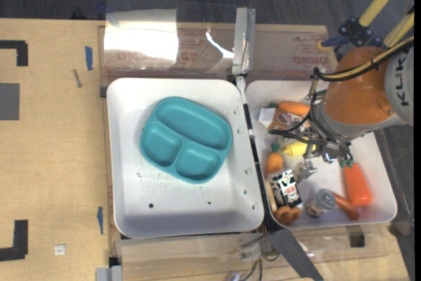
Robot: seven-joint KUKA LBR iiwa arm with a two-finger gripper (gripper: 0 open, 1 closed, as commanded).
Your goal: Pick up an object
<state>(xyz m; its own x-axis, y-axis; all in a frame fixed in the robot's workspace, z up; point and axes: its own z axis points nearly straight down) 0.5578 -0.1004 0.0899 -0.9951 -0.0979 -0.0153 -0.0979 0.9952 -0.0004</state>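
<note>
The right bin (pixel 381 207) holds several small items: an orange carrot-like piece (pixel 358 185), a grey can (pixel 321 203), a black and white block (pixel 286 186), a small orange fruit (pixel 274 161), a yellow piece (pixel 295 149), a brown packet (pixel 287 120) and an orange item (pixel 293 108) at the back. My gripper (pixel 314 153) hangs low over the middle of this bin, just right of the yellow piece and above the can. The orange wrist band (pixel 355 92) hides the items under it.
The left bin (pixel 128 194) carries a teal divided plate (pixel 186 139) in its middle. A clear plastic sheet and a cardboard wall (pixel 197 49) stand behind both bins. The wooden bench (pixel 46 141) extends to the left.
</note>
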